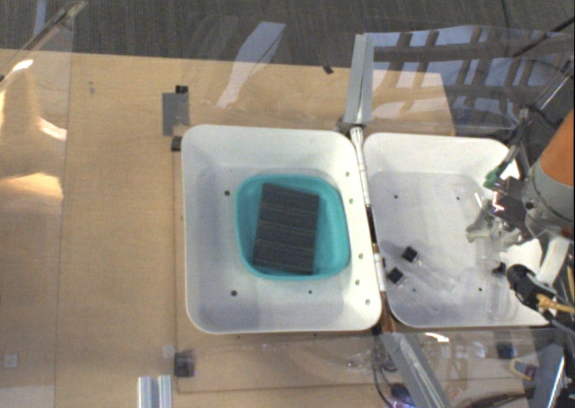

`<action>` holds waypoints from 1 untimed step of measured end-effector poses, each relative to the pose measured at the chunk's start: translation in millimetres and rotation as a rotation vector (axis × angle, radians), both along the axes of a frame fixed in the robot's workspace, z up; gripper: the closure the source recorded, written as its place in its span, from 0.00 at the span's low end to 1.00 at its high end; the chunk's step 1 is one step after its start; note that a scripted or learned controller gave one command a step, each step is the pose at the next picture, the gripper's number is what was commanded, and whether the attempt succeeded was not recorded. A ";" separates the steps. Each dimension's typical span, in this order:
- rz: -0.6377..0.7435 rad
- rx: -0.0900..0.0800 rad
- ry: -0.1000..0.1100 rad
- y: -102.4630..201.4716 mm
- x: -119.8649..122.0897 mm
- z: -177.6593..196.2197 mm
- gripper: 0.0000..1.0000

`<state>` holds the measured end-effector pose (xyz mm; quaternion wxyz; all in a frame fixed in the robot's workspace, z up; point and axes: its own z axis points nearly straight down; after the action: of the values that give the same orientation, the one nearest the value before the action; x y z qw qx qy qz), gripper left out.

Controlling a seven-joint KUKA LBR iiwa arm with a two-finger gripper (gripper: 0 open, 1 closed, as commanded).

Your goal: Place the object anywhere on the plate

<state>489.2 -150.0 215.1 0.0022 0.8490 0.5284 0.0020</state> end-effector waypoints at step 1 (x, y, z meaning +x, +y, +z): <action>0.090 0.000 0.000 65.6 78.8 2.2 1.00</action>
<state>568.1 -84.4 217.3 0.0019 0.8243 0.5662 0.0021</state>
